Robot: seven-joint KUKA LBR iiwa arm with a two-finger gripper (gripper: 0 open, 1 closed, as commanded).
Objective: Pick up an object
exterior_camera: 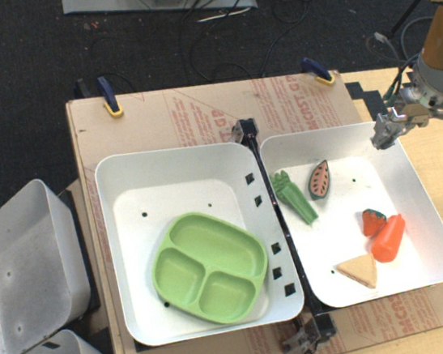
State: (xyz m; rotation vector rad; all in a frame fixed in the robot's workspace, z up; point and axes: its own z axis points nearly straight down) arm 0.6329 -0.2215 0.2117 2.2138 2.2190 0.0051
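Observation:
The right bin holds a green toy vegetable, a watermelon slice, a small red strawberry, an orange-red carrot-like piece and a tan wedge. My gripper hangs over the bin's far right corner, above and right of the watermelon slice, well apart from every toy. Nothing shows between its fingers. The grey arm with its orange band rises at the right edge.
The left bin contains a green divided tray. A black divider runs between the bins. Clamps hold the cardboard base at the back. White containers stand at the left. Cables lie on the dark floor behind.

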